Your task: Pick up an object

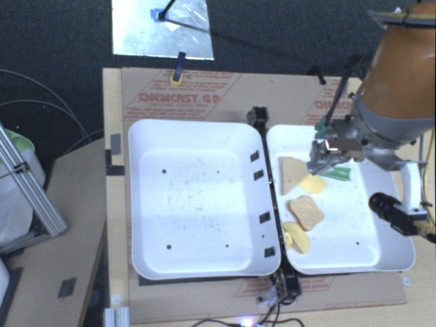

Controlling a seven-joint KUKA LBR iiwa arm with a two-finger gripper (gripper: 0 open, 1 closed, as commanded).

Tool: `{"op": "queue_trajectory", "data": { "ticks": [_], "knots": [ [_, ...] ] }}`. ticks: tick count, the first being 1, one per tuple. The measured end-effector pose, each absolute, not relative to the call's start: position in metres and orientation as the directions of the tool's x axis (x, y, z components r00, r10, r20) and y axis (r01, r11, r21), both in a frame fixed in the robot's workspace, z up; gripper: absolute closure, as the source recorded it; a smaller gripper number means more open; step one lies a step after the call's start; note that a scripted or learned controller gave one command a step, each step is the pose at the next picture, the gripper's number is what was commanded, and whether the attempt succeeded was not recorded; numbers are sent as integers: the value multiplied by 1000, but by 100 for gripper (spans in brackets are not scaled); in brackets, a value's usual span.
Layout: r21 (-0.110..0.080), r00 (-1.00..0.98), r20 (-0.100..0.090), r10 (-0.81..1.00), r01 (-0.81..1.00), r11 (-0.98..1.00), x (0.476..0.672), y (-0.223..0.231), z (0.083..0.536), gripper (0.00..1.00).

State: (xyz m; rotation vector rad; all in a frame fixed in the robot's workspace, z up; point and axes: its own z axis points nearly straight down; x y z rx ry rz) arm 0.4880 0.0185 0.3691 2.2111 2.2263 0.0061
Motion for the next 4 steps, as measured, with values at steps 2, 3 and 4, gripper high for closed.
{"op": "queue_trajectory", "data": {
  "ticks": [2, 3, 4],
  "knots": [
    [-12, 6, -1, 1000, 1000, -6, 484, -41, 219, 100],
    [-4, -4, 1, 1000, 1000, 4, 493, -23, 182, 100],
    [2, -11, 3, 1000, 1000, 11, 487, 43, 196, 100]
  ]
}}
